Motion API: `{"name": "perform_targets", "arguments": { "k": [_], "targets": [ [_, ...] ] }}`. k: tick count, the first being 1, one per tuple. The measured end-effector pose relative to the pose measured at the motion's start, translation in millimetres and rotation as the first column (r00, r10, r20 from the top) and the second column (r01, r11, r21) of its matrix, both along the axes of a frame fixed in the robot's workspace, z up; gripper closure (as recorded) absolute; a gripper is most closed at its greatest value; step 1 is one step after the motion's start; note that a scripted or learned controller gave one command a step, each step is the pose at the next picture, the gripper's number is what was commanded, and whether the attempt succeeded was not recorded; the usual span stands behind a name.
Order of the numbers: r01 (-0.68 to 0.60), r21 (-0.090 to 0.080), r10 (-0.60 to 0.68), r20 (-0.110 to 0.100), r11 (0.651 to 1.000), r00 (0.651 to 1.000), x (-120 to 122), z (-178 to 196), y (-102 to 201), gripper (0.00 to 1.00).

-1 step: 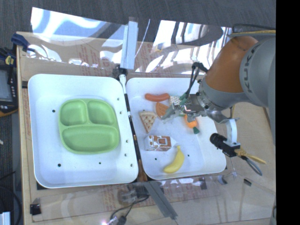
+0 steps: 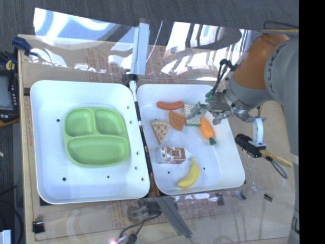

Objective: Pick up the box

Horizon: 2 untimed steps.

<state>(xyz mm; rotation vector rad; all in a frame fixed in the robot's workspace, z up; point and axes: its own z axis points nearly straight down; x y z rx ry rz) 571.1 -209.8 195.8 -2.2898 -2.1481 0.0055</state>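
The box [image 2: 171, 155] is a small white carton with brown print, lying flat in the front middle of the right bin [image 2: 228, 172]. My gripper [image 2: 205, 109] hangs over the bin's back right part, well behind and to the right of the box and apart from it. Its tip is next to an orange carrot [image 2: 206, 129] and a small pale packet [image 2: 192, 114]. Nothing of the box is hidden.
Also in the right bin are a sausage [image 2: 170, 105], an orange wedge [image 2: 176, 120], a waffle-patterned slice [image 2: 160, 131] and a banana [image 2: 189, 175] just in front of the box. The left bin [image 2: 45, 177] holds a green divided plate [image 2: 96, 136].
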Motion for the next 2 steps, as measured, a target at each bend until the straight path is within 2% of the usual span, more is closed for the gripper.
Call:
{"name": "perform_targets", "arguments": {
  "k": [1,2],
  "targets": [
    [0.055,0.000,-0.055,0.010,0.999,0.998,51,-100,6,0.00],
    [-0.018,0.002,0.018,0.003,1.000,1.000,86,-55,3,0.00]
  ]
}}
